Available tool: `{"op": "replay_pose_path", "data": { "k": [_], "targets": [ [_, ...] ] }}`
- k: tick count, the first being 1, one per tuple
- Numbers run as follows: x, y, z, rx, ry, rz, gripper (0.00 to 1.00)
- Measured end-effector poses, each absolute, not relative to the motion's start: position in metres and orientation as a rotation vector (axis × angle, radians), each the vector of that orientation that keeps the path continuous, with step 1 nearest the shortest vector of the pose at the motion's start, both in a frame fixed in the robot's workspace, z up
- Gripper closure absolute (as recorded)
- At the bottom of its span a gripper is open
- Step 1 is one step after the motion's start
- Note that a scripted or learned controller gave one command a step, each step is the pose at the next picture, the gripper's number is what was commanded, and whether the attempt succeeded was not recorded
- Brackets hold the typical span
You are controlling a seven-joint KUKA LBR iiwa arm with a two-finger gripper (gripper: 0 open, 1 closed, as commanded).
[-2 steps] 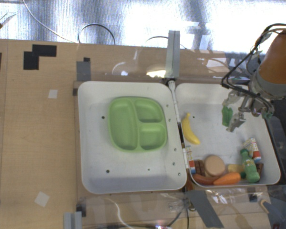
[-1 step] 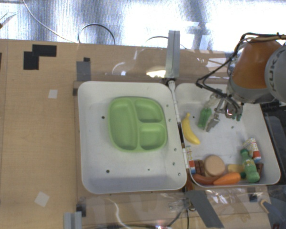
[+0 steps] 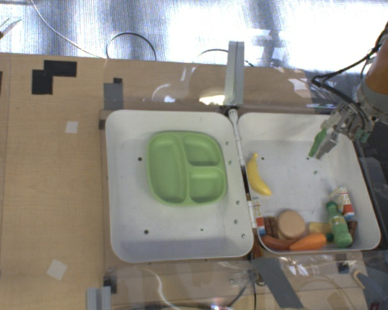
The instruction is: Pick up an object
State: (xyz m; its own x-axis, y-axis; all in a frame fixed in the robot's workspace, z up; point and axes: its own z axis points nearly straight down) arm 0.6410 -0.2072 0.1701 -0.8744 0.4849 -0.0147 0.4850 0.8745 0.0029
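My gripper (image 3: 321, 146) hangs over the back right part of the right bin (image 3: 291, 131), with nothing seen in it. A yellow banana (image 3: 258, 175) lies by the bin's left wall, well to the gripper's left. Along the front edge sit a round tan disc (image 3: 291, 225), an orange carrot (image 3: 308, 242), a green bottle (image 3: 338, 228), a small white bottle with red ends (image 3: 342, 201) and a brown sausage (image 3: 275, 241). All of these are nearer the front than the gripper.
The left bin (image 3: 126, 192) holds a green divided plate (image 3: 185, 168). A grey post (image 3: 234, 73) stands behind the wall between the two bins. Black cables (image 3: 339, 76) run to the arm at the right.
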Motion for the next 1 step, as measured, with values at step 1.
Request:
{"op": "replay_pose_path", "data": {
  "k": [1],
  "targets": [
    [0.6323, -0.2045, 0.1012, 1.131, 2.924, 0.002, 0.0]
  ]
}}
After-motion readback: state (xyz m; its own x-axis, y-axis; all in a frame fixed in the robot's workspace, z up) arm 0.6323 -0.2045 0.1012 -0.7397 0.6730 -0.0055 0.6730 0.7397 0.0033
